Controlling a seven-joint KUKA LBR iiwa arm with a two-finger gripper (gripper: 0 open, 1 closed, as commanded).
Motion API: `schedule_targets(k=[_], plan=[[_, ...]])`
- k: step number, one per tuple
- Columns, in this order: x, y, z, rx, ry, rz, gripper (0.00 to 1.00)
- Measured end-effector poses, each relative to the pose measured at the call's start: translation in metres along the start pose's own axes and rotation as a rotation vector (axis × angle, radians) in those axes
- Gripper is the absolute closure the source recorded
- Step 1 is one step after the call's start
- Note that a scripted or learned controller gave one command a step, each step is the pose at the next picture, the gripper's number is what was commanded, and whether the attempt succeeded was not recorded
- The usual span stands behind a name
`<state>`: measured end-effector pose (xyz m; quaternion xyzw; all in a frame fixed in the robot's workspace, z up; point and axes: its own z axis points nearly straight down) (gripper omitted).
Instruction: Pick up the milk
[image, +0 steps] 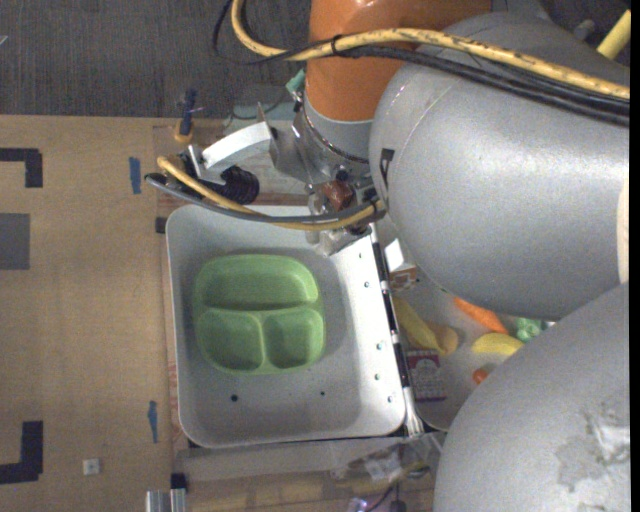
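Observation:
A small white carton with reddish print, likely the milk (427, 377), lies in the right bin (398, 262) close to the wall between the two bins. The big grey arm hides most of that bin. The gripper (333, 197) hangs below the orange band at the far rim of the left bin (290, 415), well away from the carton. Cables and the wrist body cover its tip.
A green divided plate (261, 313) lies in the middle of the left bin. In the right bin a yellow banana-like piece (420, 325), an orange piece (480, 316), a yellow piece (497, 346) and a green piece (528, 327) peek out beside the arm.

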<state>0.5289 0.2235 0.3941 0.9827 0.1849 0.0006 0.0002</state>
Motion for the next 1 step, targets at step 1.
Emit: schedule_targets(k=[1], plan=[[0.0377, 0.0144, -0.0223, -0.001, 0.001, 0.173, 1.0]])
